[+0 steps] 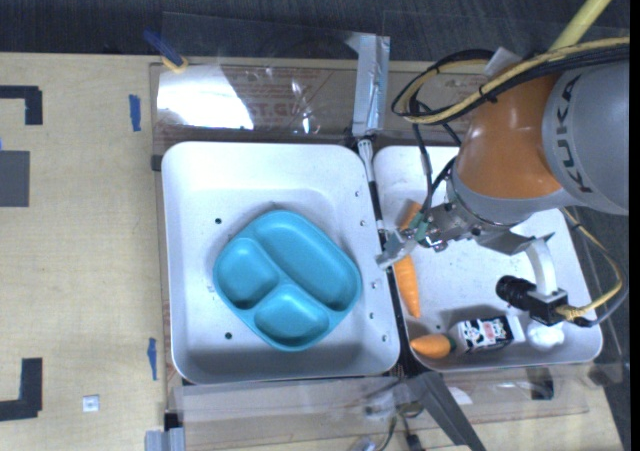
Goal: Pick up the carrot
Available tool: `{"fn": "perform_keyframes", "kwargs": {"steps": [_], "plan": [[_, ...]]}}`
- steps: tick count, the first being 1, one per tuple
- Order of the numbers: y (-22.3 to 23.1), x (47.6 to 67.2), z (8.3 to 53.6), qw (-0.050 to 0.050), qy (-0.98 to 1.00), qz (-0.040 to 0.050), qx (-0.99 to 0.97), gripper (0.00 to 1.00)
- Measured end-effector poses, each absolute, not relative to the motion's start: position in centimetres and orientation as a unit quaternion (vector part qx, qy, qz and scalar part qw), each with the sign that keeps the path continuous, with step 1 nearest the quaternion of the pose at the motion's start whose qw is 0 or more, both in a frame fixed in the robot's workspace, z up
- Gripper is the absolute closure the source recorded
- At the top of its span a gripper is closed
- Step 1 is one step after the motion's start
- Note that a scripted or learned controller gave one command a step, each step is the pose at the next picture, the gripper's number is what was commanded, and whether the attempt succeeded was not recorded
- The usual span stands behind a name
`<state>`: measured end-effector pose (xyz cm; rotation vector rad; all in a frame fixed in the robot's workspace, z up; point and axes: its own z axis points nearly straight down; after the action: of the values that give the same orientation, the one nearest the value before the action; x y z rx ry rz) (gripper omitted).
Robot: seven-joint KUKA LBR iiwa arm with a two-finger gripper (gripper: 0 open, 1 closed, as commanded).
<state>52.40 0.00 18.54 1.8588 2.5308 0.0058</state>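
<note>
The carrot [408, 287] is a long orange piece lying along the left wall of the right bin [580, 269], pointing toward the front. My gripper [398, 247] is low over its upper end, right at the divider between the bins. A short orange bit [409, 215] shows just behind the gripper; I cannot tell whether it belongs to the carrot. The wrist hides how the gripper meets the carrot.
In the left bin [190, 189] lies a blue divided plate [286, 278]. Along the right bin's front wall sit a round orange item [431, 346], a small black-and-white carton [485, 332] and a white object [546, 337]. The arm covers the right bin's back half.
</note>
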Motion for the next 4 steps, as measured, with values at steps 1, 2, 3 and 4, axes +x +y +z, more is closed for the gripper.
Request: {"fn": "perform_keyframes", "kwargs": {"steps": [1,2,3,4], "plan": [[-3.6,57.8,18.5,0.002,0.851,0.0004,0.526,0.0],[1.0,60.2,21.0,0.003,0.952,0.0014,0.307,0.0],[-5.7,57.0,18.5,0.001,1.0,0.0002,-0.028,0.0],[-3.3,62.8,20.1,0.005,0.968,0.0003,-0.25,0.0]]}}
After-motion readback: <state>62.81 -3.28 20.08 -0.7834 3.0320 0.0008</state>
